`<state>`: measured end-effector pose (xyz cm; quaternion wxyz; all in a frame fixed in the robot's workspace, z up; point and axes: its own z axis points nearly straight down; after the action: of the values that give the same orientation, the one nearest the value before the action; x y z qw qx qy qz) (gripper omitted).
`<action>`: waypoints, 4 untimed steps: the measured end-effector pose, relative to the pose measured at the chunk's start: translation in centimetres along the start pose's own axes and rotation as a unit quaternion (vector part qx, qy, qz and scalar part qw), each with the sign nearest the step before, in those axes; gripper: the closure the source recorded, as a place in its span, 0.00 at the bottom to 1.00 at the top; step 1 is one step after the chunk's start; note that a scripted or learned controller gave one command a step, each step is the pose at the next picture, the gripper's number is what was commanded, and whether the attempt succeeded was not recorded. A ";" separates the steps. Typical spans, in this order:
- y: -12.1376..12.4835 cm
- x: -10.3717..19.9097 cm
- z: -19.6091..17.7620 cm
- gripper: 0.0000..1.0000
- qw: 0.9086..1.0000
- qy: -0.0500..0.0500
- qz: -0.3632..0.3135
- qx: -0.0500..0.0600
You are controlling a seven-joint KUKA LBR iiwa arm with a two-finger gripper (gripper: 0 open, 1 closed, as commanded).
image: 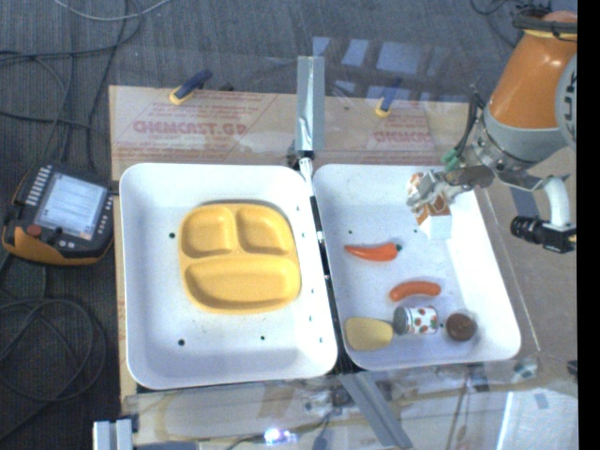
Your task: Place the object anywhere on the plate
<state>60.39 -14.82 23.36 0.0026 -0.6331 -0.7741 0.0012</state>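
Bench carries two white bins. Gripper [433, 195] hovers over right bin's [487, 251] far side; finger state unclear. Orange-white block [435, 221] sits beneath it. Grasp stage; next, carry left to yellow plate [241, 256].

Arm [534, 92]: cut off by right edge. Tool [429, 198]: blurred, finger state indistinct. Small can [417, 321]: label unreadable.
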 end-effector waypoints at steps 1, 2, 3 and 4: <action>2.6 7.4 5.2 1.00 1.000 0.000 -0.001 0.001; 3.0 15.6 5.0 1.00 1.000 -0.002 -0.022 -0.002; 2.9 15.6 5.2 0.00 1.000 -0.002 -0.022 0.000; 2.8 15.6 4.5 1.00 1.000 -0.001 -0.022 0.003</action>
<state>60.02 1.04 18.89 0.0041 -0.6157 -0.7880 0.0042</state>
